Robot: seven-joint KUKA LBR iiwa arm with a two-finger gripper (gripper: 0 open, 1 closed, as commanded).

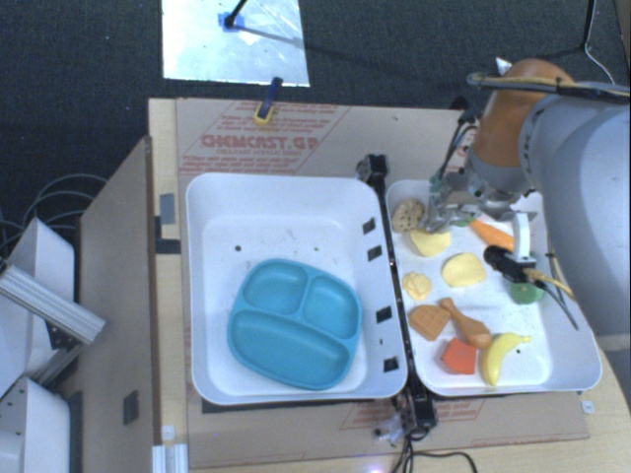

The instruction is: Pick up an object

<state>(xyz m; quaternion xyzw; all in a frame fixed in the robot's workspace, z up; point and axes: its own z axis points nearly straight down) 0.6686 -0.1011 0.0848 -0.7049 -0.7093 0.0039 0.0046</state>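
Gripper [439, 215] sits low over the upper-left corner of the right bin [567, 372], hanging off the grey arm [582, 166] that comes in from the right of the frame; we can't tell its state from this angle. We read this as the descent onto a target: it hangs right above a pale yellow rounded piece [430, 241], with a beige knobbly cookie-like piece [407, 214] just beside it to the left, so either could be the pick, more likely the yellow one. Nothing visibly held. Going by size: left bin [212, 294] holds a blue divided tray [294, 321], lying flat in its lower half, well apart from the action and probably the drop side. Right bin carries the toy food, spread loosely, which leaves room to come down between items. Yellow banana [501, 354] lies at the lower right, a brown drumstick [465, 324] just left of it, an orange-red block [458, 357] near the lower edge. A tan waffle-like piece [428, 320] touches the drumstick's end. A yellow lemon-shaped piece [463, 270] sits mid-bin, an orange carrot [492, 234] above it, partly under the arm. A small ridged yellow piece [417, 285] lies by the divider. The target looks smooth and rounded, so we expect it could slip from a shallow pinch.
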